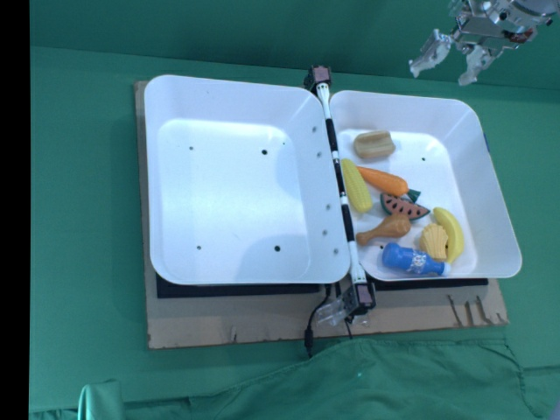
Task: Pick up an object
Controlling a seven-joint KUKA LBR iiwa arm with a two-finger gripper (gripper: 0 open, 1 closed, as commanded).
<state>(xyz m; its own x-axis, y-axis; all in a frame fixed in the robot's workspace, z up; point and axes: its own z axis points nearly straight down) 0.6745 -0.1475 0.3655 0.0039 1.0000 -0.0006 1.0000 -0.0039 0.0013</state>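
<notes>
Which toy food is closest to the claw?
The tan bread roll, alone at the top of the right bin. The claw hangs open above that end; the other toys lie farther down.

The bench (pixel 87 191) is covered with green cloth, which lies creased and bunched along the near edge. A flat brown cardboard sheet (pixel 262 326) is laid on the cloth; its near edge is ragged and notched toward the right corner. A dark mat (pixel 227 290) is seen on the cardboard, exposed as a thin strip under the near rims of the bins. The left bin (pixel 227 182) and the right bin (pixel 464 147) are set side by side on this base, rims touching along a black-and-white rod (pixel 337 182) fitted between them, with a small clamp at each end.
</notes>
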